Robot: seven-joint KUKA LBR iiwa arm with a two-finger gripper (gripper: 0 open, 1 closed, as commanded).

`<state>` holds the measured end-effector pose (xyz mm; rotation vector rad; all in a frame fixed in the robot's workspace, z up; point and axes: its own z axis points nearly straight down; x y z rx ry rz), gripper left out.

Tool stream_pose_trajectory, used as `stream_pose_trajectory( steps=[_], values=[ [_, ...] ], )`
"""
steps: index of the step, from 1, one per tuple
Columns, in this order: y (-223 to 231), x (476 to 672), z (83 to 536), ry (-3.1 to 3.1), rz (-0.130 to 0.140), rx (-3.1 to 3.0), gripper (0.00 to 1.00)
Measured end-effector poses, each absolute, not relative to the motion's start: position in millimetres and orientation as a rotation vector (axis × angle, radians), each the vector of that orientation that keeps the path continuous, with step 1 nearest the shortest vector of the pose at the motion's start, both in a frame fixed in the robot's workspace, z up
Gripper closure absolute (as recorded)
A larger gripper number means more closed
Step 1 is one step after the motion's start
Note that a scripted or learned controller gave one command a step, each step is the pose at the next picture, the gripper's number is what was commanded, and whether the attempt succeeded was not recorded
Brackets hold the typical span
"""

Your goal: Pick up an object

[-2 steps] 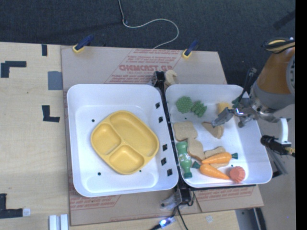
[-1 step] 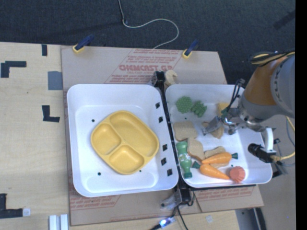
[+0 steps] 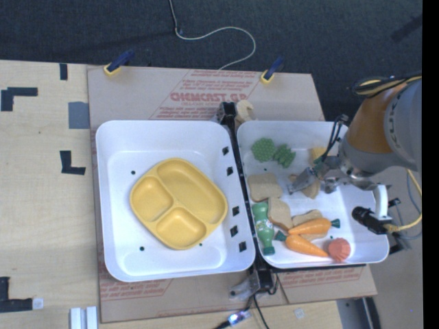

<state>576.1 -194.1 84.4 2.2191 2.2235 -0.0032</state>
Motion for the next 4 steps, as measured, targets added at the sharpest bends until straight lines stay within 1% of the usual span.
stream_pose_trajectory(
  steps=[1,3,4],
  values=[
    [-194,577.2,96,2.222,-0.001,2.217,1.0],
    [-203,569.3,188,2.221,0.002,2.218,1.0],
    [-202,570.2,227,2.221,0.002,2.218,1.0]
  ],
)
